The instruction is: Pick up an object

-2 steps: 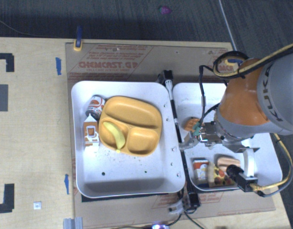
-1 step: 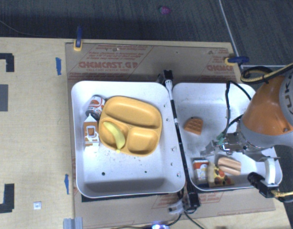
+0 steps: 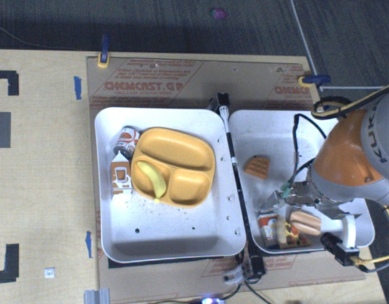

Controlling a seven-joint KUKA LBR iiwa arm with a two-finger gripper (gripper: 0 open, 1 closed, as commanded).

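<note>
Reaching into the right bin [image 3: 346, 126], the arm [image 3: 350, 160] hangs its gripper [image 3: 284, 202] low over a clutter of small items [image 3: 289, 225] by the near wall; whether it grips anything I cannot tell. A tan piece [image 3: 257, 166] lies apart, further back. Best to settle squarely on one item, clear of the wall, before lifting straight up.

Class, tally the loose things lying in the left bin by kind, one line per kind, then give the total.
Yellow divided tray: 1
Banana, lying in the tray: 1
Can: 1
Orange and white carton: 1
Total: 4
</note>
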